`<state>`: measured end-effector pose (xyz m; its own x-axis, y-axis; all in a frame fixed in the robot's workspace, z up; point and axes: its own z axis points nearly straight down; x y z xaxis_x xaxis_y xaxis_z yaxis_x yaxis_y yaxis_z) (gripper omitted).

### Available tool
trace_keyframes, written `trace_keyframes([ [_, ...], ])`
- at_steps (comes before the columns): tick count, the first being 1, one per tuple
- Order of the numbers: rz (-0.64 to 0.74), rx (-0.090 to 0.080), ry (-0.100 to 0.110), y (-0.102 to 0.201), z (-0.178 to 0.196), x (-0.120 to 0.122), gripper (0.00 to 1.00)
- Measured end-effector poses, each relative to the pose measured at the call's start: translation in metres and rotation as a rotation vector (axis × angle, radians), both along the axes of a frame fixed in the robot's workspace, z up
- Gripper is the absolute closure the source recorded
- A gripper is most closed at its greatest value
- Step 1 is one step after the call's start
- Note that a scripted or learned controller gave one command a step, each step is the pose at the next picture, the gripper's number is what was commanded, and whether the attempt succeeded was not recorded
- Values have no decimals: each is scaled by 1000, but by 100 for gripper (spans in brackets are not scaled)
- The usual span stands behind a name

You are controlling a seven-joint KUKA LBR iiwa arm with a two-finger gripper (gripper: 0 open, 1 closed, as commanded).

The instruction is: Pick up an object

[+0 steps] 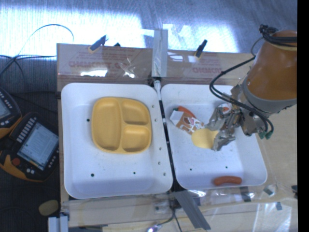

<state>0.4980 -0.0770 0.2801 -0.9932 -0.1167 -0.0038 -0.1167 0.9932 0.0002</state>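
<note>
I see the jaws spread, one finger (pixel 220 114) up and one lower down by the yellow disc (pixel 203 138), with nothing clearly pinched between them; the lower tip sits at the disc's right edge, touching or just over it, I can't tell which.

Going left to right: at the far left, off the bench, lies a pendant (pixel 30 146) with a lit screen and dark cables above it. The left bin (pixel 72 178) holds a yellow tray (pixel 121 124) with three compartments, lying flat near the middle. A divider (pixel 164 124) separates the two bins.

In the right bin (pixel 251 173), an orange and white carton (pixel 185 120) lies tilted near the upper left, its lower corner touching or overlapping the disc. The gripper (pixel 223 128) hangs just right of the disc, over the bin's middle. A small red sausage (pixel 228 180) lies near the front wall, well apart from the rest. The arm (pixel 275 76), with its orange band, comes in from the right above the bin's far corner.
</note>
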Motion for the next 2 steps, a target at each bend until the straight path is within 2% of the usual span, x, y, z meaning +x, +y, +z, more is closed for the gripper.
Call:
trace_keyframes([
  [1,382,1,2,45,-66,19,100],
  [2,723,0,0,62,-4,23,100],
])
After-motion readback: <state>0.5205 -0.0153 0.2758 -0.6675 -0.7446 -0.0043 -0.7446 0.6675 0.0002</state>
